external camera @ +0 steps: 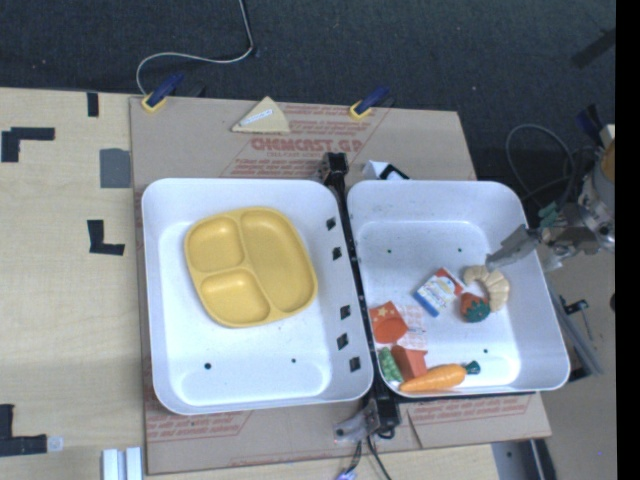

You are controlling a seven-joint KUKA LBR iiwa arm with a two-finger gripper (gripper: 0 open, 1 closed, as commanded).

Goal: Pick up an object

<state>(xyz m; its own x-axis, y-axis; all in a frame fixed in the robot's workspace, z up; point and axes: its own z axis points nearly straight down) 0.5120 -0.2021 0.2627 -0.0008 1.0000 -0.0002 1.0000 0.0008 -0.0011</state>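
Toys sit clustered in right bin (500,203): carrot (434,377), beige piece (490,285), small carton (436,292). Carrot looks light, stiff, slick; I'd pinch mid-body. My gripper (497,258) hovers beside beige piece, holding nothing; opening unclear.

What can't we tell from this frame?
- Gripper: finger state, too small and blurred in the camera view.
- Arm: mostly cut off by the right edge.
- Small packet: print too small to read.
- Beige item and green-red piece: identity unclear, blurred.
- Green piece: partly hidden by the carrot and red block.
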